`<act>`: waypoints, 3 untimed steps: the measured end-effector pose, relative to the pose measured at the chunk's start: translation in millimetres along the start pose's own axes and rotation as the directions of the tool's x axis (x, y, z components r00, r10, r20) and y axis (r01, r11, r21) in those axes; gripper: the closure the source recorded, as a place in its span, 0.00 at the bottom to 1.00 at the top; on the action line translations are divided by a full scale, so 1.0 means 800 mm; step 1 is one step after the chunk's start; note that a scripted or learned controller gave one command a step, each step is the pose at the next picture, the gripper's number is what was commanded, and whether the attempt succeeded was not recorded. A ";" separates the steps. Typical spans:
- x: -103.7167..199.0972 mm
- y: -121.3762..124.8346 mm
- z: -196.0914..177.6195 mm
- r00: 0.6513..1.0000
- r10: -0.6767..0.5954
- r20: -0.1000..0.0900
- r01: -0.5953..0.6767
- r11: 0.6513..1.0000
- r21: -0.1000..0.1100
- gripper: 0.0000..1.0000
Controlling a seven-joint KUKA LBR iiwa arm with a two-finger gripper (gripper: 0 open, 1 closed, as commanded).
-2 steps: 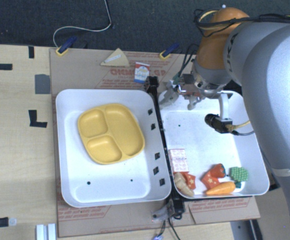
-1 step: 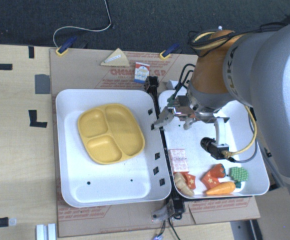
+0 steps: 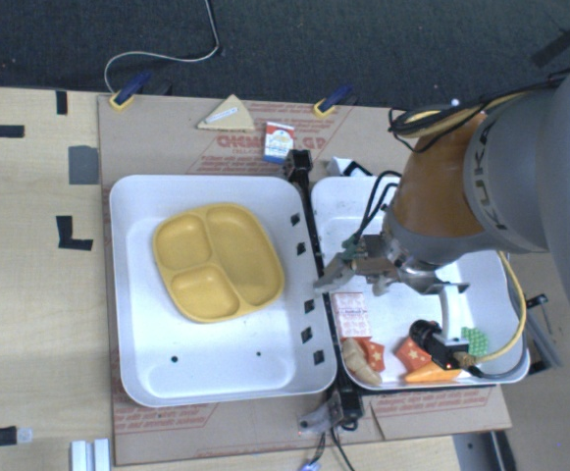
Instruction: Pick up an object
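My gripper [image 3: 359, 266] hangs over the left part of the right bin [image 3: 338, 200], close to the wall between the two bins. Just below it a white packet with red print [image 3: 351, 313] lies on the bin floor. Further toward the front lie a small red item [image 3: 372, 349], a tan bread-like piece [image 3: 361, 366], an orange piece [image 3: 423, 370] and a green piece [image 3: 475, 340]. The grey arm with its orange band [image 3: 440, 189] covers much of the right bin. I see nothing held in the gripper.
A yellow divided plate [image 3: 216, 261] sits in the left bin [image 3: 137, 361]. Behind the bins, on the cardboard, stand a small red, white and blue carton [image 3: 279, 141] and a pale wedge [image 3: 228, 115]. A black divider [image 3: 305, 226] runs between the bins.
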State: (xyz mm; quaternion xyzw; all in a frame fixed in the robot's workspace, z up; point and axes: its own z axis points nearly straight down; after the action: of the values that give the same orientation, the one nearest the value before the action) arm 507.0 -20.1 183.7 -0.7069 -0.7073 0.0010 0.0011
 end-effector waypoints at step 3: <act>-0.002 0.022 0.000 1.000 0.000 0.000 0.000 1.000 -0.001 0.00</act>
State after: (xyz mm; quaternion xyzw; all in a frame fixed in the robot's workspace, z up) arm 524.8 -21.6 184.0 -0.7068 -0.7074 0.0008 0.0007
